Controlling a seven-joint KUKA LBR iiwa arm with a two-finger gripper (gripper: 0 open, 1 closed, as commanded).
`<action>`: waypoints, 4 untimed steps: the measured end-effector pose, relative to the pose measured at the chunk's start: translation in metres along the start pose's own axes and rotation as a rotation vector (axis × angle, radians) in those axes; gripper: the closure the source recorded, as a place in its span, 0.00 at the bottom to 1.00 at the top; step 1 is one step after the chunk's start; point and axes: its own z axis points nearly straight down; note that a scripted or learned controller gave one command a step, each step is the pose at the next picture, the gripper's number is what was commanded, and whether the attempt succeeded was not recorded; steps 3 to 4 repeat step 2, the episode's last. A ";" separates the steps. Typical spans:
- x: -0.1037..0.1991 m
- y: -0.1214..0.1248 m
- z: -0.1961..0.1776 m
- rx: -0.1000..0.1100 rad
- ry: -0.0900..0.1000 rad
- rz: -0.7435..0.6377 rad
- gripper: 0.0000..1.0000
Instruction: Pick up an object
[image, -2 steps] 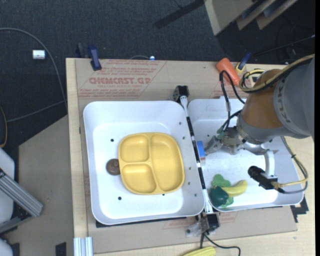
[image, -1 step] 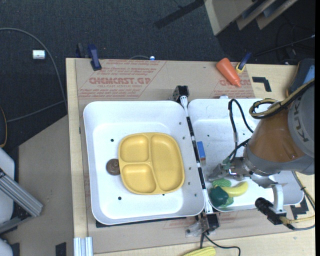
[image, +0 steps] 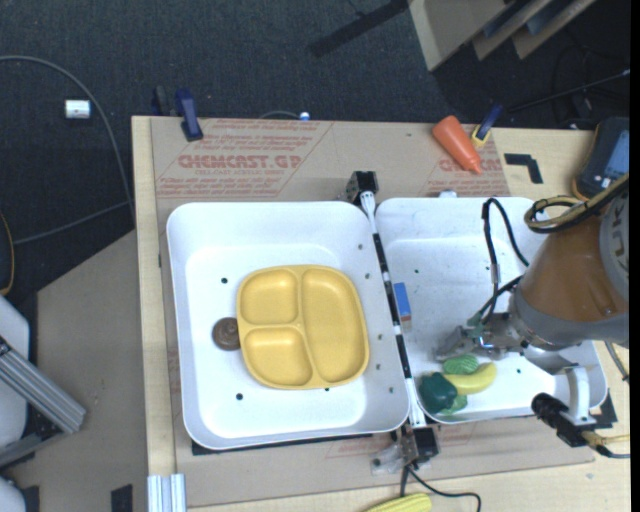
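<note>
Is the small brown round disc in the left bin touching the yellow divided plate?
Touching. In the camera view, the brown disc sits against the left edge of the yellow three-compartment plate, with no white bin floor between them.

A wooden bench (image: 300, 150) with red lettering printed across its top carried two shallow white bins side by side, the left bin (image: 190, 300) touching the right bin (image: 440, 225). Near the far edge lay an orange carrot-shaped toy (image: 458, 145) and a blue clamp (image: 187, 113).
</note>
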 end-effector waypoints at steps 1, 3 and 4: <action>0.001 0.000 -0.010 -0.002 0.000 0.000 1.00; 0.084 0.027 -0.101 0.000 0.002 -0.003 1.00; 0.084 0.027 -0.101 0.000 0.002 -0.003 1.00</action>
